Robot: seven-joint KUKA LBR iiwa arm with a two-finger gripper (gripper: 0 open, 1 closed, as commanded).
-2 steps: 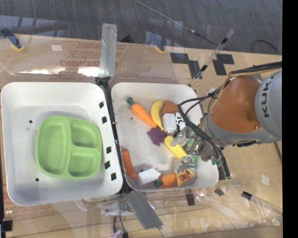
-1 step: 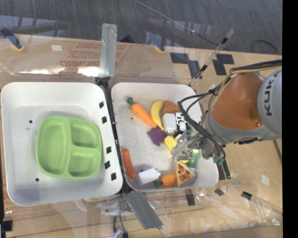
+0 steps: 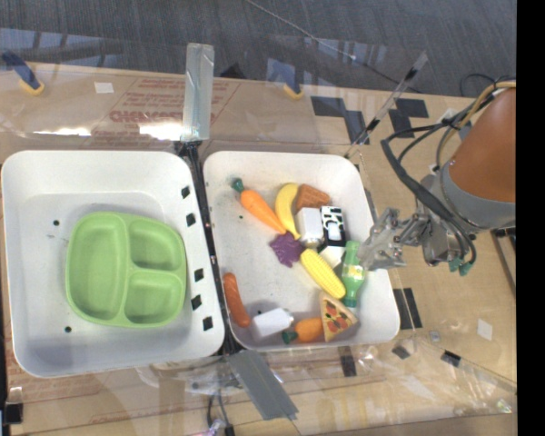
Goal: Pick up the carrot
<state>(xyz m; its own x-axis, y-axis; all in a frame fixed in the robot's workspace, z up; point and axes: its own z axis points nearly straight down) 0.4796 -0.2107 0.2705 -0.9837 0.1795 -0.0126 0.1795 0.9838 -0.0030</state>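
Toward the right bin's far-left corner lies an orange, green-topped carrot.

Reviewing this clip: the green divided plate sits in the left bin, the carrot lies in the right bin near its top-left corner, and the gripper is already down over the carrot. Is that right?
Not quite. The camera view shows the gripper at the right bin's right rim, well away from the carrot, not over it. The rest holds: the green divided plate sits in the left bin, and the carrot lies near the right bin's top-left corner.
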